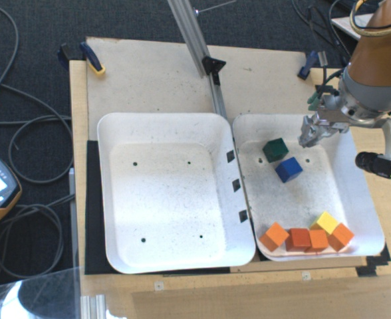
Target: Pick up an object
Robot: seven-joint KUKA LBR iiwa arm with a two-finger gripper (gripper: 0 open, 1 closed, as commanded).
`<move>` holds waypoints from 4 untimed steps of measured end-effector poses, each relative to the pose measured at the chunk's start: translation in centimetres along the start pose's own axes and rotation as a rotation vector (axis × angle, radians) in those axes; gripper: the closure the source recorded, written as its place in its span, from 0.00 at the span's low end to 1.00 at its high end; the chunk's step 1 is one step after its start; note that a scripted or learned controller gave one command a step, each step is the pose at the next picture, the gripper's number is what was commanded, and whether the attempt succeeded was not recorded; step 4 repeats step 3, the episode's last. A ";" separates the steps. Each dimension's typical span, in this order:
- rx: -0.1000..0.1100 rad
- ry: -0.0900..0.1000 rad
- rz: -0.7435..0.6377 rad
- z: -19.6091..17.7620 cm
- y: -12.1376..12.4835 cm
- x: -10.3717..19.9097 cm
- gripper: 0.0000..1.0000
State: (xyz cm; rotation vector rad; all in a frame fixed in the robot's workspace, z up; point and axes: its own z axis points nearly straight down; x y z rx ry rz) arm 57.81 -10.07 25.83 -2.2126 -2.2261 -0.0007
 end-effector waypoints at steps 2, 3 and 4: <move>-0.002 -0.001 0.000 2.2 2.8 11.0 1.00; -0.003 -0.001 0.000 3.1 4.7 16.1 1.00; -0.003 -0.001 0.000 3.1 4.7 16.1 1.00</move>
